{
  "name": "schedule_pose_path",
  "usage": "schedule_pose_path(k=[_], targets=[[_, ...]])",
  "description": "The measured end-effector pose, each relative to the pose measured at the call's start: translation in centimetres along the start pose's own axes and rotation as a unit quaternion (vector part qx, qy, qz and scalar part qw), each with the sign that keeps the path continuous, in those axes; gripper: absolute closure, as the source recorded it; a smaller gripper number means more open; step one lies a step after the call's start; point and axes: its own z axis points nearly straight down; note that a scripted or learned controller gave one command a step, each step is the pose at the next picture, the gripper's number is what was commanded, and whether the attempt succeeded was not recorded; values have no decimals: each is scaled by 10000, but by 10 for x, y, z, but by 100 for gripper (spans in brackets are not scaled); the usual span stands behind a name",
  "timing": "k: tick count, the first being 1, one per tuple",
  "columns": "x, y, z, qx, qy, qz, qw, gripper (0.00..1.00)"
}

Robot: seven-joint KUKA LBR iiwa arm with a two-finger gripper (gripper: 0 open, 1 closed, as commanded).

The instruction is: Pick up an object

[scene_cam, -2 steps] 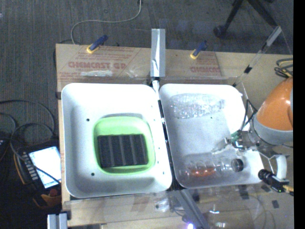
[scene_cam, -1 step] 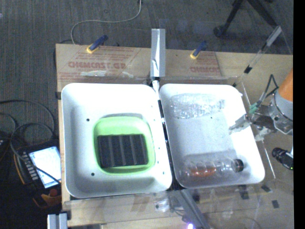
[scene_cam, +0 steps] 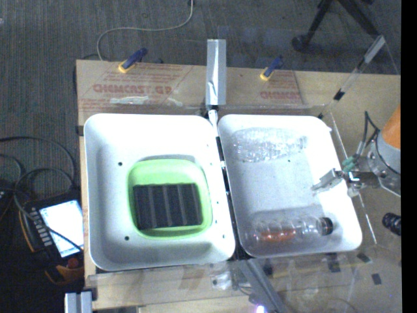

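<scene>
Nothing lifted yet. Gripper (scene_cam: 332, 178) hangs at the right bin's (scene_cam: 229, 175) right rim, fingers spread, empty. Clear plastic bottle (scene_cam: 290, 229) lies along that bin's near wall, crumpled clear bottle (scene_cam: 268, 143) near the far wall. Whole pick remains.

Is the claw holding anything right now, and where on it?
Nothing. The claw sits above the right bin's right edge, apart from both bottles.

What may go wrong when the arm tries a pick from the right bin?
1. The clear plastic bottle with a dark cap lies on its side near the bin's front wall; it may roll or slip.
2. The crumpled clear plastic wrap is thin, so a grasp may miss.
3. The gripper hangs beside the right white bin's rim and may hit it.
</scene>
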Motion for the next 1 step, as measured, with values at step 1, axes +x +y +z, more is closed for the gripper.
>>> schedule_pose_path(k=[1], targets=[[84, -1, -40, -4, 13, -427, 9991, 0]])
